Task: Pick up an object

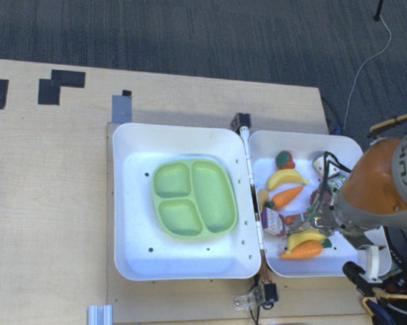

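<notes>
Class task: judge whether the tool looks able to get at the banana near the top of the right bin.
Probably yes. The banana lies uncovered on top, with a carrot just below it, and the tool hangs close by over the same bin.

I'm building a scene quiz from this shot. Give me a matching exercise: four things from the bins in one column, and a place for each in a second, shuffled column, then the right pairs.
Things
1. green divided plate
2. strawberry
3. upper banana
4. lower carrot

Places
A. near edge of the right bin, just below the other banana
B. far end of the right bin, above everything else in it
C. middle of the left bin
D. just above the upper carrot, below the strawberry

Pairs: 1-C, 2-B, 3-D, 4-A
</notes>
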Available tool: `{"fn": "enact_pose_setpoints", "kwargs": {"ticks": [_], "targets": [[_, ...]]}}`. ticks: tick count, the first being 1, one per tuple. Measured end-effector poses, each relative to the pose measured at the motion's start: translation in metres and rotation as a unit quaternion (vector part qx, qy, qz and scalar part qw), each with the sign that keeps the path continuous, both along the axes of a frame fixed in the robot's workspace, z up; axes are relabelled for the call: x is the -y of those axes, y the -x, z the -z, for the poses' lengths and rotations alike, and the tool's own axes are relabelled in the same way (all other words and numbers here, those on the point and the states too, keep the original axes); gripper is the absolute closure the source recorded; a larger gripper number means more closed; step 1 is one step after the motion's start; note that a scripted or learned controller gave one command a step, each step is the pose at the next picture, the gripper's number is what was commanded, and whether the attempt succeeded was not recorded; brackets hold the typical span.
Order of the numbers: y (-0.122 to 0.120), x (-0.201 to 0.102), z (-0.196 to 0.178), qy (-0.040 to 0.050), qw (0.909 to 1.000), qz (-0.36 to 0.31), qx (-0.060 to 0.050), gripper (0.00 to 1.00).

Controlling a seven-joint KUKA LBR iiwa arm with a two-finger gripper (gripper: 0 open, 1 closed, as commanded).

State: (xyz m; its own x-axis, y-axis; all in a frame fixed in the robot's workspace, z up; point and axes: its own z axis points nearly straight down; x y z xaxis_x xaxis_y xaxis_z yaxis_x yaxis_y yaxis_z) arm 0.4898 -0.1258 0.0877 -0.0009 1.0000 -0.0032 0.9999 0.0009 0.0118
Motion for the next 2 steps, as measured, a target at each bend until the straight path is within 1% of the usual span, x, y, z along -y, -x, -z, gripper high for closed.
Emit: {"fn": "enact_pose_setpoints", "kwargs": {"ticks": [1,2], "targets": [[-0.0028,0.0,-0.0114,0.0004,1.0,-0.001,0.003,1.0],[-0.0026,0.0002,-0.0114,0.0005,1.0,-0.001,0.003,0.0]]}}
